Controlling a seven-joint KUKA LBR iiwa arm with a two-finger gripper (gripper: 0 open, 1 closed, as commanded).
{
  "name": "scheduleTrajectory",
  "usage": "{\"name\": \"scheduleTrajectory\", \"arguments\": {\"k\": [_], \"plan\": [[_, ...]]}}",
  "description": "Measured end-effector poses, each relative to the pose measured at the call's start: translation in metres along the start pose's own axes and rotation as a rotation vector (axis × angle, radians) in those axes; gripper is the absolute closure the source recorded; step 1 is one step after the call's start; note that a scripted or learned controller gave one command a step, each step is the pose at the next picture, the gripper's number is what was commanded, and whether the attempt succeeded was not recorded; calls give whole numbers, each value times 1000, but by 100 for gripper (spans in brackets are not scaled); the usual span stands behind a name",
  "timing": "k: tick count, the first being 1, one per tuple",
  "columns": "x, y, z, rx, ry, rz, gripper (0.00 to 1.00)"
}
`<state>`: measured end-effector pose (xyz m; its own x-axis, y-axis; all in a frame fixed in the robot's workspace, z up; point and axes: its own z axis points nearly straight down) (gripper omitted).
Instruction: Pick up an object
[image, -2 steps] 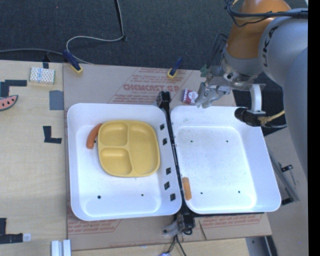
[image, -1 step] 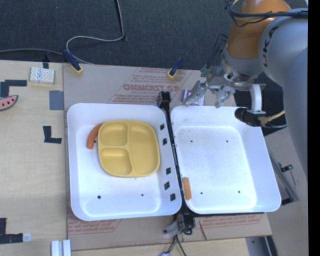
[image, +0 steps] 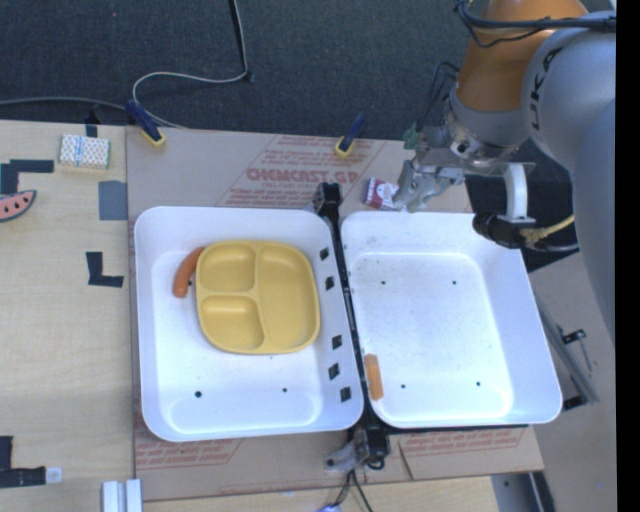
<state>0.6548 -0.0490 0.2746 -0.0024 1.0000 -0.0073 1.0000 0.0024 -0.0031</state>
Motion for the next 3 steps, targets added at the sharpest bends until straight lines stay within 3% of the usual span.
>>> {"name": "scheduleTrajectory", "arguments": {"k": [1, 2, 3], "plan": [[0, 0, 0, 0, -1, 0, 0], [0, 0, -9, 1, -1, -1, 100], [0, 0, -9, 1, -2, 0, 0]]}}
